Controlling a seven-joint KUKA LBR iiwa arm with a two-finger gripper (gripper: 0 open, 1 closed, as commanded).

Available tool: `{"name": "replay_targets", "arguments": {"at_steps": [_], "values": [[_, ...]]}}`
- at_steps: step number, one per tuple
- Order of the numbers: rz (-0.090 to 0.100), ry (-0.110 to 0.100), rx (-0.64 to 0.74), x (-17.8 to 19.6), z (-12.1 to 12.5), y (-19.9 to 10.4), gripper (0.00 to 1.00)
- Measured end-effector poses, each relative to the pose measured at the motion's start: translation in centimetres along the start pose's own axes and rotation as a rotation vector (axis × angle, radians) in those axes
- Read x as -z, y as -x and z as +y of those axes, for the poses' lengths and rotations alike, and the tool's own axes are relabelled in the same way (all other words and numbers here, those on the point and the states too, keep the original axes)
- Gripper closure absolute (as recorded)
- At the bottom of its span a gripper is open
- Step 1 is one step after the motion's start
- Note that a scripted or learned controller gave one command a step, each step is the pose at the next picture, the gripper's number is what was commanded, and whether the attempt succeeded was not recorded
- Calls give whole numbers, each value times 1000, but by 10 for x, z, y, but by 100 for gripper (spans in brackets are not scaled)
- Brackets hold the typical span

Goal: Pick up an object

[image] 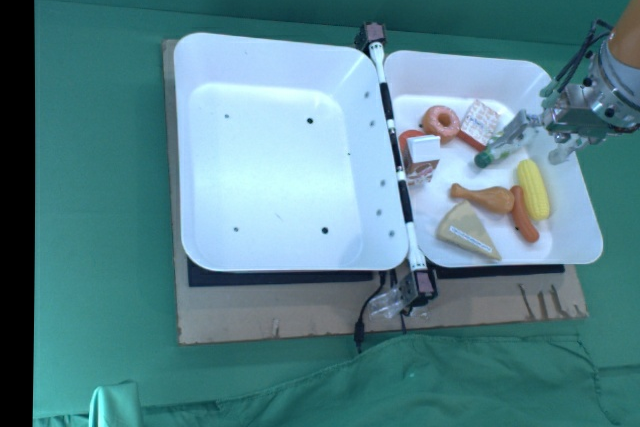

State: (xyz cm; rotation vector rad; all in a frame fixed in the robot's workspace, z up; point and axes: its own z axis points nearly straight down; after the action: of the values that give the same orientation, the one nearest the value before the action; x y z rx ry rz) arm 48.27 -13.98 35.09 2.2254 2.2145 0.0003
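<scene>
**Claw over the right bin, fingers spread**

My claw (528,143) hangs over the right bin (572,245), reaching in from the right edge of the view. The two fingers stand apart, one long finger (505,141) slanting down-left toward the middle of the bin, the other shorter near the bin's right wall. Nothing sits between them; I hold nothing.

Below and around me, all in the right bin: a doughnut (440,122) near the top, a small patterned packet (480,121) just beside it, right under my long finger's tip. A white-and-red carton (421,155) lies against the left wall. A drumstick (483,198) lies mid-bin, a corn cob (533,189) just right of it, a small sausage (524,221) below the corn. A cheese wedge (468,232) rests at the front.

The left bin (280,155) sits alongside, sharing the centre divider. Both bins rest on a cardboard sheet (300,320) on the green-covered worktop (100,165).
</scene>
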Motion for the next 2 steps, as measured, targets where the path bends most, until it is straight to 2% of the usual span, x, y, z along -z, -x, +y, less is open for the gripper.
{"name": "replay_targets", "arguments": {"at_steps": [1, 2], "values": [[0, 0, 0, 0, 0, 0, 0], [0, -3, -1, -42, 1, 7, 0]]}}
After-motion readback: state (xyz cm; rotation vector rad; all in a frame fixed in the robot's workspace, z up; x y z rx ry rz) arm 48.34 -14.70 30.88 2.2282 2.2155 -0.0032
